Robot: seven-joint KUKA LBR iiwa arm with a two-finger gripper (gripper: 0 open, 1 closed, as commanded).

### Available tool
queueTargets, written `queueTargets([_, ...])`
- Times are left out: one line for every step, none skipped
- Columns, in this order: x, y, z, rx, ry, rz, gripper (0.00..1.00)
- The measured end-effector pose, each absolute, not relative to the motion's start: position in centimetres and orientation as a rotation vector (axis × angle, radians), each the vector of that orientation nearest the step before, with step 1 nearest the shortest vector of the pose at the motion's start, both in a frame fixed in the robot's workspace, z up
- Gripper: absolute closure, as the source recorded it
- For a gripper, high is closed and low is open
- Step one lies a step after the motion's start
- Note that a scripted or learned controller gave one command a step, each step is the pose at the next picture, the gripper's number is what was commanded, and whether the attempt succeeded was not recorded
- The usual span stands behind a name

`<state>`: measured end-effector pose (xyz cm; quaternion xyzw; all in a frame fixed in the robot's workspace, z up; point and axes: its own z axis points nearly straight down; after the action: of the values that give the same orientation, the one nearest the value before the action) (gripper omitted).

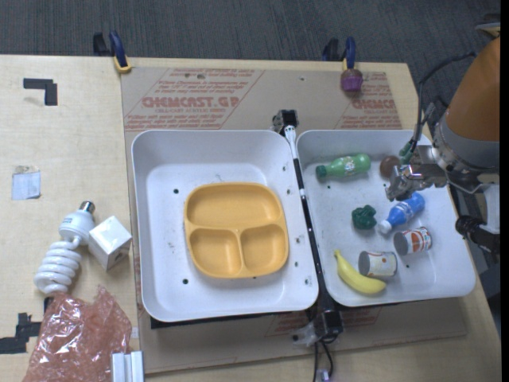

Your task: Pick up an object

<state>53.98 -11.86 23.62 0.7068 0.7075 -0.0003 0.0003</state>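
Left bin (pixel 151 213): one yellow three-compartment tray (pixel 236 229).
Right bin (pixel 445 281): six items. One green bottle (pixel 343 167) far; one banana (pixel 355 275) near; one blue bottle (pixel 402 213) centre-right; two small cans (pixel 413 241), one grey (pixel 378 263), label unreadable; one dark green lump (pixel 364 217).
Board (pixel 191 94) under bins: red print "CHEMCAST".
Gripper (pixel 404 180) over right bin's right part, just beside blue bottle; jaw state cannot be told.

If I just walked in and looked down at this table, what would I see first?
Probably the big yellow divided plate, alone in the left bin. Next, the right bin with its small things: a banana, a green bottle and a blue bottle. The gripper hangs over that bin's far right side.
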Motion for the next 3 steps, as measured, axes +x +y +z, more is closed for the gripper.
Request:
queueTargets([51.4, -10.5, 9.3, 2.224, 2.22, 0.0, 0.0])
queueTargets([47.8, -9.6, 9.2, 2.223, 2.219, 0.001, 0.0])
queueTargets([62.0, -9.6, 9.3, 2.218, 2.222, 0.0, 0.0])
